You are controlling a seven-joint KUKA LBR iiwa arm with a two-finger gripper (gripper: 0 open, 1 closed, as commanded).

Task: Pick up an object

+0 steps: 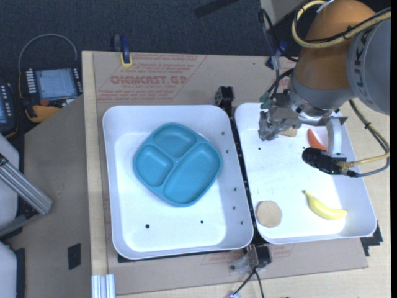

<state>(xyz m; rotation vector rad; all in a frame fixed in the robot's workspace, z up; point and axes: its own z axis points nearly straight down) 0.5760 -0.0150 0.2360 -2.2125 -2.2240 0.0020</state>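
Observation:
My gripper (268,129) hangs low over the far left part of the right bin (291,172). A small tan piece (289,128) shows just to its right, partly hidden by the wrist; whether it is touched I cannot tell. An orange-red piece (317,139) lies further right, half under the arm. A round tan biscuit (269,213) rests near the bin's front left corner. A yellow banana (324,207) lies at the front right.
The left bin (124,191) holds a blue divided plate (177,164). A black fitting with a yellow cable (322,160) hangs from the arm over the right bin's middle. A black clamp (224,96) sits between the bins at the back.

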